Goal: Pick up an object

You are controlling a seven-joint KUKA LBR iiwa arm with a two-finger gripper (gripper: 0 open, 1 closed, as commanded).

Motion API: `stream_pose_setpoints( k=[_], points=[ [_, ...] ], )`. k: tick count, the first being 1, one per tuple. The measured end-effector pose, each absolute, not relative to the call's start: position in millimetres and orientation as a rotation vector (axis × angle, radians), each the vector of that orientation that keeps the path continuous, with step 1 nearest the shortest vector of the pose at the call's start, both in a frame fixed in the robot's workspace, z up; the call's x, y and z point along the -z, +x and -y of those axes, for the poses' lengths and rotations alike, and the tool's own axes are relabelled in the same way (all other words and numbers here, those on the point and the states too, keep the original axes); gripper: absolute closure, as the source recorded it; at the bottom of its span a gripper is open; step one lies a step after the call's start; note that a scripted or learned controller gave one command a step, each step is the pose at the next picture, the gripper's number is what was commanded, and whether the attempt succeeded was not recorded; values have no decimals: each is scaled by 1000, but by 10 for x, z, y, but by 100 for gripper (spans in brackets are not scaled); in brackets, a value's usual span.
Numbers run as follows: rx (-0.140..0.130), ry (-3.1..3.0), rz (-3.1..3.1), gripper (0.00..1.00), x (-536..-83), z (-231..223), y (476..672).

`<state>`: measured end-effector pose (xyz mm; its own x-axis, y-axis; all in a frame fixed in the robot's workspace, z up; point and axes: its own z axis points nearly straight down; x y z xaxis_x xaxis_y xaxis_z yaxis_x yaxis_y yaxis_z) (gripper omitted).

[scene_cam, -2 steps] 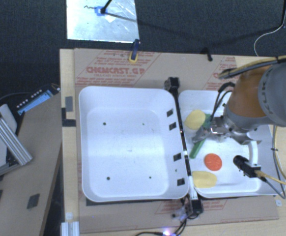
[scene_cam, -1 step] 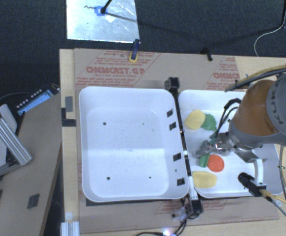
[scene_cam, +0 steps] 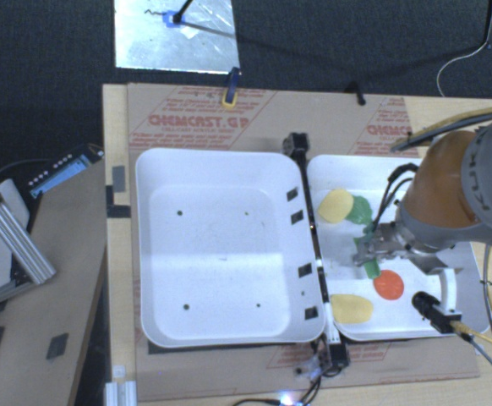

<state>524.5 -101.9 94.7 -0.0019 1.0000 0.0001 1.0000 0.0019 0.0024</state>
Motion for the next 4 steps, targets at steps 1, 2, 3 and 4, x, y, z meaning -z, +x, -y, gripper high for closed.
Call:
stream_pose_setpoints(
  k=[1, 2, 3, 4],
  points=[
    [-15, 2202, -2225, 100, -1907, 626, 6123],
    [-21, 2201, -2226, 100, -3642, 25, 6096],
    [5, 2214, -2237, 100, -2511, -913, 5687],
    [-17, 2208, -2227, 100, -4006, -1122, 5385]
  ],
)
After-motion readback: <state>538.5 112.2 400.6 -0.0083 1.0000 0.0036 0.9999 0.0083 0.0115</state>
